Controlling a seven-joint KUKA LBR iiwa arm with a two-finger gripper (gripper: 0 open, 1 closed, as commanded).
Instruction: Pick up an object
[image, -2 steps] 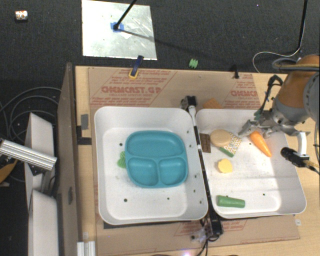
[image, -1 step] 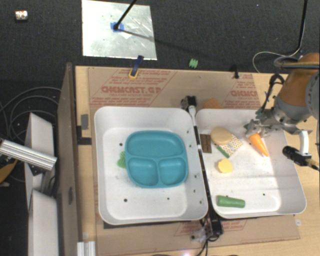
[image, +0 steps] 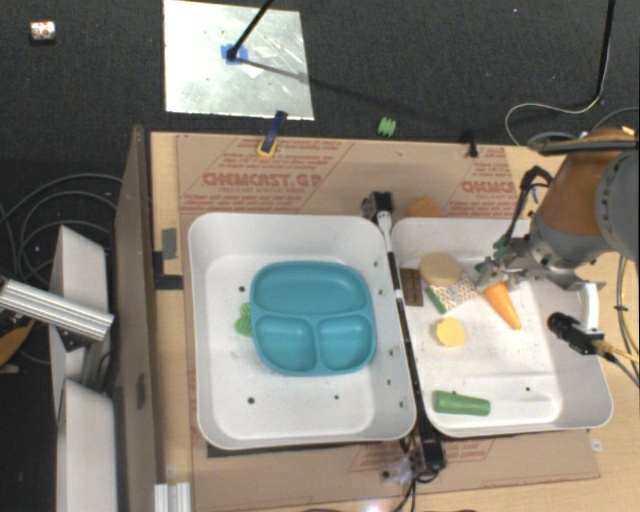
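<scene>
In the right bin (image: 585, 405), the carrot (image: 503, 305) is seen just at six o'clock of the end effector (image: 507, 268), its long axis running eleven-to-five; the end effector's opening cannot be told.

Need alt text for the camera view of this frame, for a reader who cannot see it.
The gripper hangs low in the right bin by an orange carrot, with a tan disc, yellow piece and green piece nearby. The left bin holds a blue tray.
</scene>
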